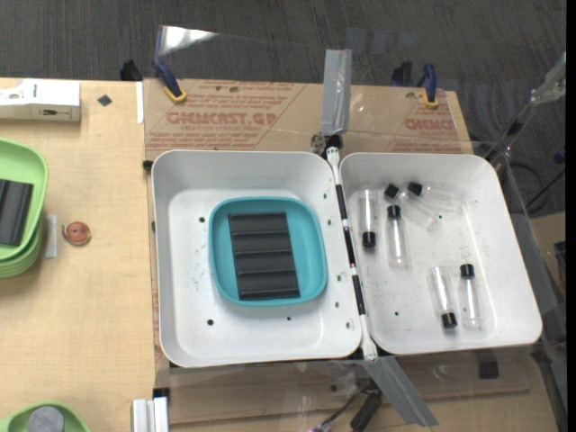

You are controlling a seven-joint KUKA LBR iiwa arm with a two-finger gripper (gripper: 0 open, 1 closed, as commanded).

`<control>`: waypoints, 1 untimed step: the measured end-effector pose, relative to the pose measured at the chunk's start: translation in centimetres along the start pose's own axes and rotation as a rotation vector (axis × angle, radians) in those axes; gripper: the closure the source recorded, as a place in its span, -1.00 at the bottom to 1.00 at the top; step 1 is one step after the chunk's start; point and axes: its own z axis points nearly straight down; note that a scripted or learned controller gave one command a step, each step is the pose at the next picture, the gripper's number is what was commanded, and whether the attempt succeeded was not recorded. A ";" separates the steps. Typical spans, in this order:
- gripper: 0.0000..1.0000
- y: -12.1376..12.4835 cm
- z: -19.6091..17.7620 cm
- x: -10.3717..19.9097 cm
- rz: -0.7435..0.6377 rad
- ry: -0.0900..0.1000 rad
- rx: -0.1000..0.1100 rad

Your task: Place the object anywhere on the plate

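A teal plate (310,246) lies in the left white bin (180,313), with a black ribbed block (263,255) resting on its middle. In the right white bin (504,214) lie several clear plastic vials with black caps: one (367,219) by the left wall, one (395,233) beside it, two (442,298) (469,293) near the front right, and one (423,191) toward the back with a loose black cap (391,191) close by.
Brown cardboard (234,111) clamped at the back lies under the bins. A green tray (22,210) with a dark item sits at the left edge of the wooden bench, a small red disc (76,233) next to it, and a white box (40,102) at the back left.
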 end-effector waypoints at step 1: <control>-1.00 0.0 0.0 0.0 0.000 0.000 0.000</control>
